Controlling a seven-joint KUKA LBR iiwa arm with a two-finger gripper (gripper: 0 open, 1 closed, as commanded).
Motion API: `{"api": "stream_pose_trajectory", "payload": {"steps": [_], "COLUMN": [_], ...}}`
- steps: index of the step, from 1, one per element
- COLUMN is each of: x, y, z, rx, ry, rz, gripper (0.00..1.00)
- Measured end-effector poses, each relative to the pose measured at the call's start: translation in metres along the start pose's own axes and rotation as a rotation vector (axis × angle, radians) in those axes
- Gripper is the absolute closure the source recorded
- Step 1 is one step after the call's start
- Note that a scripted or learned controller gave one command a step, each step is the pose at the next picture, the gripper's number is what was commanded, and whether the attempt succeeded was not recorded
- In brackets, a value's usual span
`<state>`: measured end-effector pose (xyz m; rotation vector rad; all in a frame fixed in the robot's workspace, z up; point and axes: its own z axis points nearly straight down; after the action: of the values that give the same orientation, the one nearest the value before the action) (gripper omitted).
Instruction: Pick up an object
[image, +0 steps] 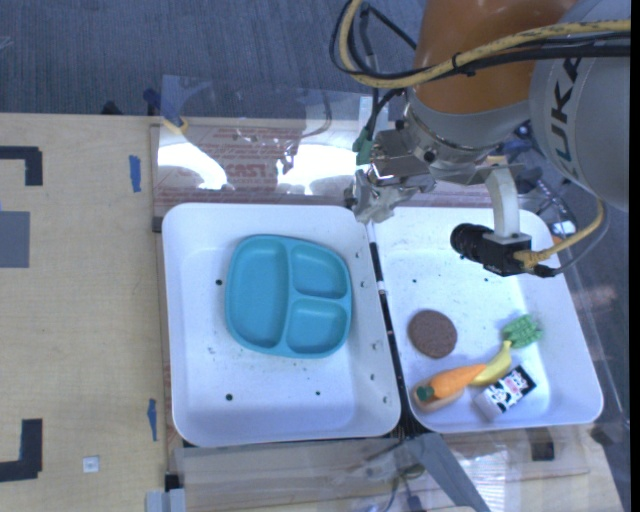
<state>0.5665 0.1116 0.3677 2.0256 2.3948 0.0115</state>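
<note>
My gripper (374, 200) hangs over the far end of the rim between the two bins, under the arm's orange band. In the right bin (570, 300) lie a brown round disc (433, 333), an orange carrot (455, 382), a yellow banana (492, 367), a green leafy piece (521, 330) and a small white-and-black carton (506, 390). All of them sit well toward the near side, apart from the gripper. A blue divided plate (288, 296) lies in the left bin (190, 330). Nothing is seen held.
A black unit (488, 248) mounted on the arm hangs over the far part of the right bin. Clear plastic sheeting (250, 160) lies behind the bins. A wooden board (75, 300) covers the bench to the left.
</note>
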Motion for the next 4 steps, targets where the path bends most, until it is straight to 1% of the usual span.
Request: {"api": "stream_pose_trajectory", "payload": {"steps": [1,2,3,4], "x": [-0.055,-0.04,-0.02,-0.055], "y": [-0.036,0.015,0.08,0.051], "z": [0.104,0.091,0.105,0.103], "rx": [0.013,0.003,0.006,0.009], "ry": [-0.001,0.0,-0.002,0.0], "rz": [-0.149,-0.604,-0.013,-0.309], "gripper": [1.0,1.0,1.0,1.0]}}
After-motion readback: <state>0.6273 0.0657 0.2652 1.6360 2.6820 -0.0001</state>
